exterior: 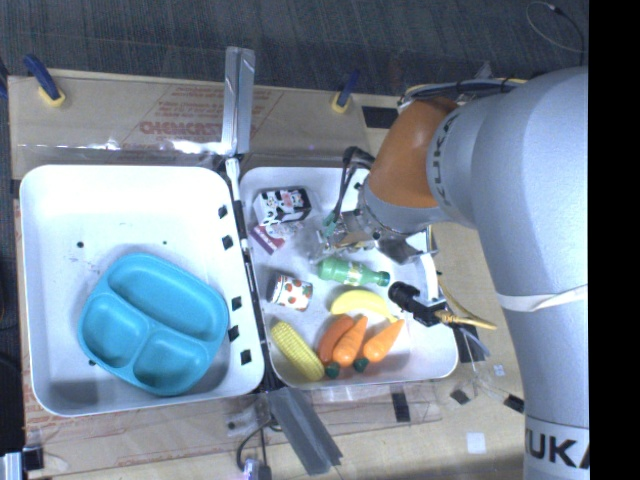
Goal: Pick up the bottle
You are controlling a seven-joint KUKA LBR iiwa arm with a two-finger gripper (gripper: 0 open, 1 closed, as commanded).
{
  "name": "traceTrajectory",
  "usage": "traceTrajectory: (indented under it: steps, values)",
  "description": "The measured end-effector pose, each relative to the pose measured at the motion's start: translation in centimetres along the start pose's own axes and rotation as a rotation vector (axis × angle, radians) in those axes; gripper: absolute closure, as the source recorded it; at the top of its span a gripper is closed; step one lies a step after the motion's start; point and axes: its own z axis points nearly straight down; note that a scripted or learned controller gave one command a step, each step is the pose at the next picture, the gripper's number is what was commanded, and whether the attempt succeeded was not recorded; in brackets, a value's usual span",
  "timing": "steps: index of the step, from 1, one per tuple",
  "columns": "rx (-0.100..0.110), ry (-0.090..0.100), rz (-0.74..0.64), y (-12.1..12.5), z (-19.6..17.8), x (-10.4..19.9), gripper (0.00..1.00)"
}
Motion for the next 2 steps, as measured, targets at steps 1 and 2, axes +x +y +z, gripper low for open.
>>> traceTrajectory:
  steps: [1,2]
  values:
    - [0.002,-0.001,-0.006,0.0,-0.9,0.1,1.0]
    - [-0.003,0.001,0.339,0.9,-16.8,5.7,1.0]
